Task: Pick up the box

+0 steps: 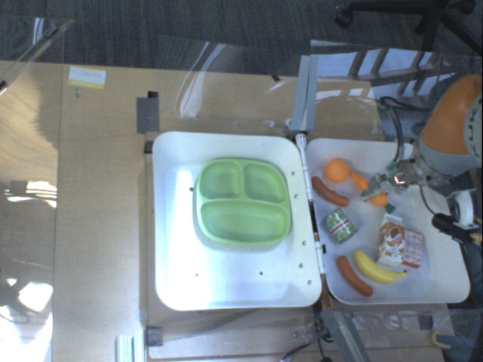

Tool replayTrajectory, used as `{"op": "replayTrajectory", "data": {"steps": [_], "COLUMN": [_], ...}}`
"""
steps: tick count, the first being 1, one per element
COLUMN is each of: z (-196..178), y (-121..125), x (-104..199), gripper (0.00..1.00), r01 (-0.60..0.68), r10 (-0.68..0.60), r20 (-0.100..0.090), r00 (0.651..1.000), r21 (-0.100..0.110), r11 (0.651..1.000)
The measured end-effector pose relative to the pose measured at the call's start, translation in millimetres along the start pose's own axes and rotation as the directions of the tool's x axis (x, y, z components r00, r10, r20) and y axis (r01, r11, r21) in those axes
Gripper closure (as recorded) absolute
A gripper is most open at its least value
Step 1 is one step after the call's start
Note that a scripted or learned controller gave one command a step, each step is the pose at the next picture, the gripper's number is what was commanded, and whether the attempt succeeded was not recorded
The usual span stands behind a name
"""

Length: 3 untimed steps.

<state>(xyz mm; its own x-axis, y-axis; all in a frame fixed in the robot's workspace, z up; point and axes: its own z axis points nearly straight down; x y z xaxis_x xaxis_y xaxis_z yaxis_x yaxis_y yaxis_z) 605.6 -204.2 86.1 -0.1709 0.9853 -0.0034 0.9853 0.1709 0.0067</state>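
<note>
White bin [445, 289] holds the box [398, 247]; my tool [381, 188] hovers above-left of it, grip unclear.

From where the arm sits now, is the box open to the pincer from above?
Probably yes. The box lies flat in the right bin with nothing on top of it. The banana touches its lower edge, which may crowd a grasp on that side. The pincer sits just above it in the view.

You see the arm [453, 127] cut off by the right edge. Its gripper [386, 181] is too small to read. The banana [379, 268] hides the box's [398, 246] lower edge, and its print is blurred.
</note>
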Motion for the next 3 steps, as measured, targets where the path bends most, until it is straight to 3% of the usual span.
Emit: {"op": "replayTrajectory", "data": {"steps": [1,2,3], "z": [-3,0,-2], "y": [-83,22,-64], "x": [12,12,9], "gripper": [0.0,0.0,0.0], "r01": [0.019,0.098,0.081], "r10": [-0.019,-0.098,-0.081], "r20": [0.002,-0.001,0.001], "r00": [1.0,0.995,0.997], "r21": [-0.002,0.001,0.0], "r11": [1.0,0.995,0.997]}}
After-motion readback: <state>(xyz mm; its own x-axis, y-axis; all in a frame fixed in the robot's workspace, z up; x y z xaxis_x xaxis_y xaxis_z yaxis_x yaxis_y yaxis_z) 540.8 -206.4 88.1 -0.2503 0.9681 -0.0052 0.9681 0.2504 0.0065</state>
